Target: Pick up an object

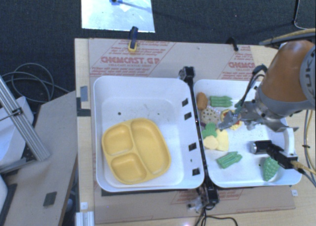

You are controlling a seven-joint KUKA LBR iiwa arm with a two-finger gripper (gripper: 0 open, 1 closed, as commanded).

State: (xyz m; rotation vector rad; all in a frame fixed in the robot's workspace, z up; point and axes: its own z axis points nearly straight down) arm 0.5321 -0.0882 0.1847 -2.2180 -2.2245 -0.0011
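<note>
Yellow tray (136, 156) sat alone left; gripper (230, 120) hovered over crowded toy food (217, 142), couldn't tell its grip honestly.

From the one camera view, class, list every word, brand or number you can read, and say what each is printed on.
"CHEMCAST GP", in red, repeated on the brown protective sheet under the bins; the copy at top left reads clearest.
The slanted red print at top right is too blurred to read.
Nothing else bears legible text.

Robotics lab indicated: grey-and-orange robot arm (289, 79) mounted at cardboard-covered worktop (148, 57), loose black cables (29, 79) trailed over dark carpet floor (39, 18).
</note>
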